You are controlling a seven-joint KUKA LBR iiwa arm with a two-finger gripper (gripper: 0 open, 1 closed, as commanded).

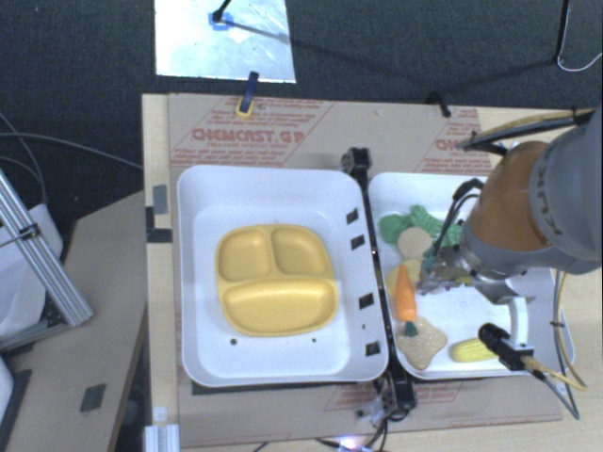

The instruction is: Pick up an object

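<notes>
1. Setting. Two shallow white bins sit side by side on the tabletop [311,121]. The left bin [203,252] carries a yellow divided plate [276,279]; the right bin [452,182] carries the loose objects.

2. Candidate objects. In the right bin lie an orange carrot [405,293], a green leafy piece [412,221] with a pale round item [413,243] just beside it, a tan flat piece [421,342] near the front wall, and a yellow corn-like piece [471,350] at the front right.

3. Arm. The grey arm with its orange band [504,205] reaches in over the right bin. The end effector [435,276] is low, just to the right of the carrot and below the pale round item.

4. End effector state. The wrist hides the tips, so whether they stand apart or together cannot be told. Nothing is visibly between them.

5. Step in hand. This appears to be the approach or descent of the pick; no object is lifted clear of the bin floor.

6. Next move. A grasp likely calls for centring over one item, probably the carrot, then closing and raising. Crowded neighbours risk a nudge instead of a hold.
</notes>
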